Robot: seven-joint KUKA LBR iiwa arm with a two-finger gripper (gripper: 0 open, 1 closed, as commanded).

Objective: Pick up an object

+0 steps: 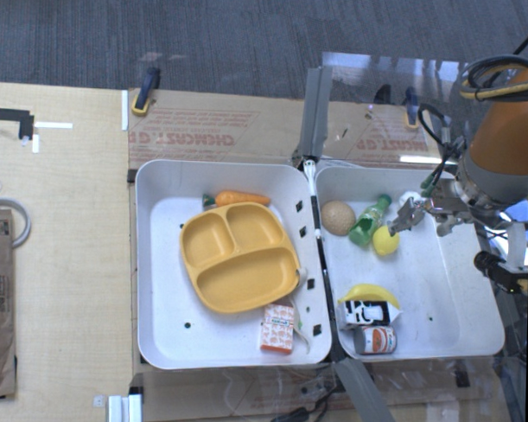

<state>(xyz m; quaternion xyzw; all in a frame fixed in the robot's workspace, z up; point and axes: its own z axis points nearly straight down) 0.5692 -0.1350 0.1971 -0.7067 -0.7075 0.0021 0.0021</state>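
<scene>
The arm (pixel 500 145) reached in from the right over the right bin (pixel 451 290), its orange band high at the frame's edge, and the hand (pixel 404 221) hung low near the bin's upper middle. Whether the hand was released or clenched could not be told; nothing could be seen caught in it. Just to its left lay a yellow lemon (pixel 385 241), close enough that contact could not be ruled in or out. A green bottle (pixel 367 224) lay tilted beside the lemon, touching or nearly touching it, and a tan round object (pixel 338 218) sat at the bottle's left, near the wall between the bins. Toward the right bin's front stood a cluster: a yellow banana-like piece (pixel 371 293) on top of a black-and-white carton (pixel 367 313), with a small can (pixel 379 340) lying on its side in front of them. In the left bin (pixel 158 271) a yellow divided plate (pixel 239 257) rested at a slant, an orange carrot (pixel 241 197) lay behind it, and a small orange-and-white box (pixel 278 328) sat just in front of the plate's lower edge. The pale bench (pixel 55 242) extended to the left.
</scene>
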